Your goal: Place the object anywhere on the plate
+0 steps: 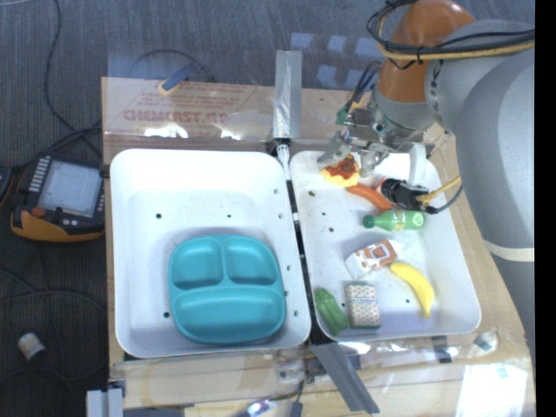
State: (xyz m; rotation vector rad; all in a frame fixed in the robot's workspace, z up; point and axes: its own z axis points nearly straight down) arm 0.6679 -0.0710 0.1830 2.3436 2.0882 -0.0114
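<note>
Worktop point(122, 94) carries two white bins side by side; the plate point(228, 287), a teal divided one, lies in the left bin point(139, 198) and serves as the landmark. Arm point(486, 102) reaches in well to the plate's upper right, over the far end of the right bin point(452, 311). Its claw point(352, 156) hangs just above a yellow-and-red toy point(340, 173), fingers spread to either side of it, nothing gripped as far as can be judged. Nearer the plate, to its right, lie a banana point(415, 287), green bottle point(395, 221), carrot point(370, 195), small carton point(373, 256), cucumber point(327, 310) and a patterned block point(362, 305). The step in hand looks like the pick. Next the claw should close on the toy, lift, then carry it left across the bins' divide to the plate.
</note>
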